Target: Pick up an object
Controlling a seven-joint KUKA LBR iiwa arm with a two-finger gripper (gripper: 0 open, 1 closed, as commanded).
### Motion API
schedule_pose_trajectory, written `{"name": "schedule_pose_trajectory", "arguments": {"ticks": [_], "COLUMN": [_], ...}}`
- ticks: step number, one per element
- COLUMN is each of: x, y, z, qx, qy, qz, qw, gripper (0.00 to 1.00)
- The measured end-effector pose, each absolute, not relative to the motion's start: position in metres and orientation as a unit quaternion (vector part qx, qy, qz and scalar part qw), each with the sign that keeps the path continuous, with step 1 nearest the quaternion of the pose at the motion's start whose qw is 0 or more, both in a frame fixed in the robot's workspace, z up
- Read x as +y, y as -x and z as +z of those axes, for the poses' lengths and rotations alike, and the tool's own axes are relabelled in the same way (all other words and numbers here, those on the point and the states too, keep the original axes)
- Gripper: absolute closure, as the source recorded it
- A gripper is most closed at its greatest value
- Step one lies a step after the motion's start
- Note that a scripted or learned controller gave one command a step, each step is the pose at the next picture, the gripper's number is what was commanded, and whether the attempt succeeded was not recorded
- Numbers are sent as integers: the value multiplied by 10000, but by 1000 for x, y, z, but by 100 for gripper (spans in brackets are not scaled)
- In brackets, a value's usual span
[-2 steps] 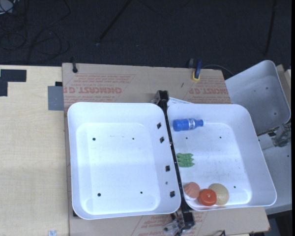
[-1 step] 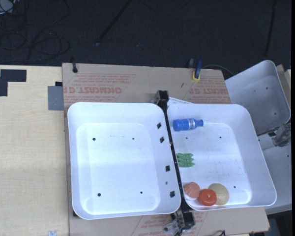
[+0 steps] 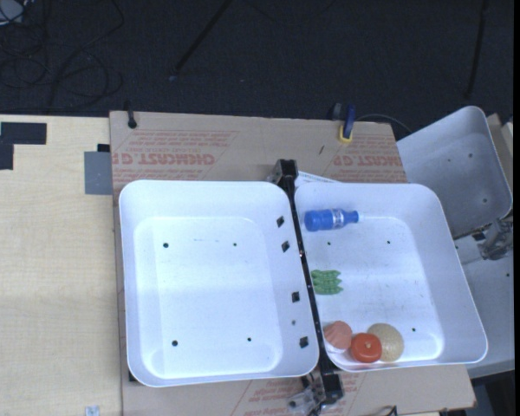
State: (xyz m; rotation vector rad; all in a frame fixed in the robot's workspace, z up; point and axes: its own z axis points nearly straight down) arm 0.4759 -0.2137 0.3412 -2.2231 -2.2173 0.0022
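The right bin [image 3: 433, 258] holds several objects. A blue bottle [image 3: 330, 219] lies on its side at the far left corner. A small green piece [image 3: 327, 282] rests by the left wall. At the near left corner sit a pink round piece [image 3: 338, 334], a red round piece [image 3: 366, 347] and a tan round piece [image 3: 387, 341], close together.
The left bin [image 3: 134, 267] stands beside the right one on a cardboard sheet [image 3: 208, 150]. A grey metal plate [image 3: 455, 159] leans at the far right. A blue and yellow clamp [image 3: 347, 122] sits at the cardboard's far edge.
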Motion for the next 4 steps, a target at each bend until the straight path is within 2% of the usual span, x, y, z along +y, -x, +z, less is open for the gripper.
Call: {"name": "schedule_pose_trajectory", "arguments": {"ticks": [3, 4], "x": [-214, -214], "y": [-476, -476], "z": [336, 360], "qx": [-7055, -7076], "qy": [7087, 7066], "qz": [7, 0], "qw": [7, -3], "gripper": [100, 100]}}
